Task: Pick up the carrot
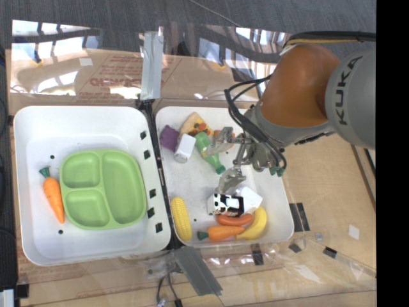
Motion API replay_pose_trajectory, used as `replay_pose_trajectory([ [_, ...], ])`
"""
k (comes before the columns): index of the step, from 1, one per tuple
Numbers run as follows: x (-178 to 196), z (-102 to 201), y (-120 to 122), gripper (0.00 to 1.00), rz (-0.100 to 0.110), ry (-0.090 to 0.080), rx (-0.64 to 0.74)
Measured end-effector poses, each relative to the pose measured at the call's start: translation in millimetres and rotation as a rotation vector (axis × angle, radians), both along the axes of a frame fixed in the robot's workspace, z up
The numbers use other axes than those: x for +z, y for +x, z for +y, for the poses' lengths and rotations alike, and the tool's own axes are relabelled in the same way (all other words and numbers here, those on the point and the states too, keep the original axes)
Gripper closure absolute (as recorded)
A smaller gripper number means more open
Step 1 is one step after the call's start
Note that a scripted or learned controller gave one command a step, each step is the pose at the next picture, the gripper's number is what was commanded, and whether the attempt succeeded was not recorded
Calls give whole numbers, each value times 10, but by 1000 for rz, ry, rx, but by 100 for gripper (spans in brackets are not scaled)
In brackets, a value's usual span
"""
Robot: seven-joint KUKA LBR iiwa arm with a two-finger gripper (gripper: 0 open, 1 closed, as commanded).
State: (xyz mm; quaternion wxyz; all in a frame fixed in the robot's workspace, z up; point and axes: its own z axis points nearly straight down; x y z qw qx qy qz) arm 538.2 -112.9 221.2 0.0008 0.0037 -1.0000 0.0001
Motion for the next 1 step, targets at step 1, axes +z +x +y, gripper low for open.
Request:
replay_pose_trajectory([
  [1,-251,-506,-314,0,1,0,-338],
])
